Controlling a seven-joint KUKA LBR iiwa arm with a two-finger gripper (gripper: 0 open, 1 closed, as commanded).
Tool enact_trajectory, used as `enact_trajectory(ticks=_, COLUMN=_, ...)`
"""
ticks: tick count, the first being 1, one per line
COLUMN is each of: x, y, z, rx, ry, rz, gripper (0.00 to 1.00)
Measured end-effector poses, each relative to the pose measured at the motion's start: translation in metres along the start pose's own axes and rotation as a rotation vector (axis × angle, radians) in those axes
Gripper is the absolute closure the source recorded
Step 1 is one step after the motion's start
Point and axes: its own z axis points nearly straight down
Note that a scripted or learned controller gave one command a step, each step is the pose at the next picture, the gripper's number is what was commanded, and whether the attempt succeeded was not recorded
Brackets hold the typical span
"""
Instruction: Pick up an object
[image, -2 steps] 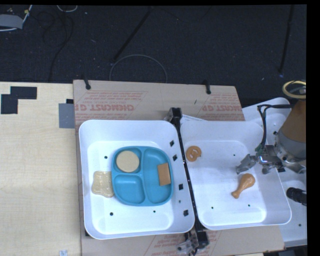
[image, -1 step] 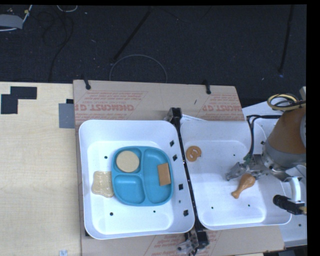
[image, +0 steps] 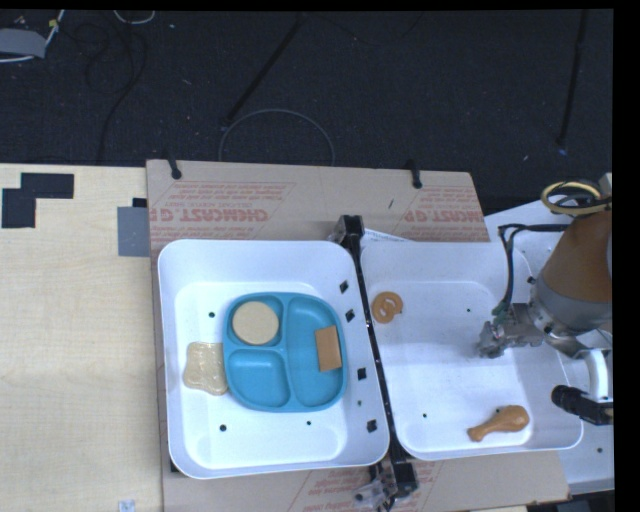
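Camera view, leftward bin (image: 190, 270): a blue divided tray (image: 283, 352) keeps a round cracker (image: 255, 322) and a brown slab (image: 328, 349) sorted. Right bin (image: 440, 440): a pretzel (image: 386, 307) and a drumstick (image: 499, 423) lie loose for picking, gripper (image: 497, 337) low between them, grip state unreadable.

Even bright overhead light; white bins (image: 440, 440) near overexposed; soft shadows; slightly soft, low-resolution focus.

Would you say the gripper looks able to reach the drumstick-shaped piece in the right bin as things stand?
Probably yes. The gripper hangs over the right bin, and the drumstick-shaped piece lies alone on the bin floor nearer the camera, with nothing between them.
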Motion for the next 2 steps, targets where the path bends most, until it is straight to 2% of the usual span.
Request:
enact_trajectory(ticks=1, x=0.009, y=0.002, z=-0.047, rx=-0.004, ry=-0.001, rz=-0.006, gripper=1.00)
enact_trajectory(ticks=2, x=0.006, y=0.001, z=-0.111, rx=-0.008, ry=-0.003, rz=-0.006, gripper=1.00)
